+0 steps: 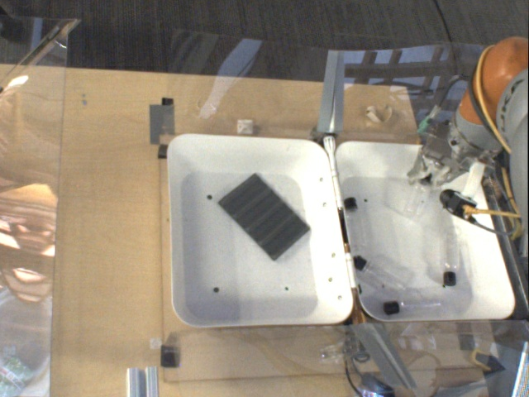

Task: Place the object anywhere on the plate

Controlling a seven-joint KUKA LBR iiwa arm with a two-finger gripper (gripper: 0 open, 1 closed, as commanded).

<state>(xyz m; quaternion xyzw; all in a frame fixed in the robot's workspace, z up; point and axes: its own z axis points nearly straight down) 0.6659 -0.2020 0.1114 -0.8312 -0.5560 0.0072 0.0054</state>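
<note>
A dark grey ridged plate (264, 216) lies flat and turned at an angle in the middle of the left bin (190, 304). In the right bin (488, 304), a faint see-through object (406, 198) rests on the floor near the back. My gripper (427, 172) hangs at the back right of that bin, just above and to the right of the see-through object. Whether it touches the object is too blurred to tell. The grey arm with its orange band (500, 77) comes in from the right edge.
A metal divider post (331, 98) stands behind the seam between the bins. Small black clips (350, 203) sit along the right bin's left wall and front. A black and yellow cable (467, 208) hangs off the wrist over the right bin.
</note>
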